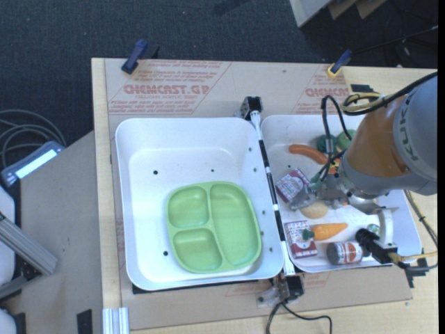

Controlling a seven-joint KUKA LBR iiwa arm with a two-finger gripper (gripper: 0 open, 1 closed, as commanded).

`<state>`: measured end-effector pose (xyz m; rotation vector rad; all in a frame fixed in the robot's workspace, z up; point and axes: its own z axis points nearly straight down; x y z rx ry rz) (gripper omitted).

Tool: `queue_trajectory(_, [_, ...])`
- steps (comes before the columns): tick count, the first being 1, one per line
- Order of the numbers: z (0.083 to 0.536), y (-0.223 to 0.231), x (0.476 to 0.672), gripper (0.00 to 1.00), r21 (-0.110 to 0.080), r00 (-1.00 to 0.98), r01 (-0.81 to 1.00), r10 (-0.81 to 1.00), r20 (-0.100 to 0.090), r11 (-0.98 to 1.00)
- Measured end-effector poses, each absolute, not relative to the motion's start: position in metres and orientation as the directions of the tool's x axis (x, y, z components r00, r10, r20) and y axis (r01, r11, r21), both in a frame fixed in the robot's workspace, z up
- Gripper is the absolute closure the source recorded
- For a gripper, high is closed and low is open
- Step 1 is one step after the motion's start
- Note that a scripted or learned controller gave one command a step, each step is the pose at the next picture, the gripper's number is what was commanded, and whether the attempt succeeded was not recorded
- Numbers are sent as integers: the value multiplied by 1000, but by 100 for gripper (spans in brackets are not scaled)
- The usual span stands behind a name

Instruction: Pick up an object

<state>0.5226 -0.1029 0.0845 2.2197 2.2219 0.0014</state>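
Can [345, 252], lying on its side, at the right bin's [410, 218] near edge; carrot [328, 231] just behind it; small carton [301, 239] left of carrot. Gripper [313, 199] low over a pouch [292, 185]; jaws' state cannot be told. Green tray [212, 226] in left bin [139, 145].

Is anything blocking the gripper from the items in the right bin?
Nothing visible does: the gripper hangs low in the right bin, directly beside the purple-and-white packet, with the toy carrot lying just below it.
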Motion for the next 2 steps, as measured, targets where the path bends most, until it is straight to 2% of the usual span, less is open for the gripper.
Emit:
queue_trajectory(1, [94,-103,523,100,3,0,1000,1000,-1,0])
queue_trajectory(2, [185,-11,557,100,1,-1,1000,1000,1,1])
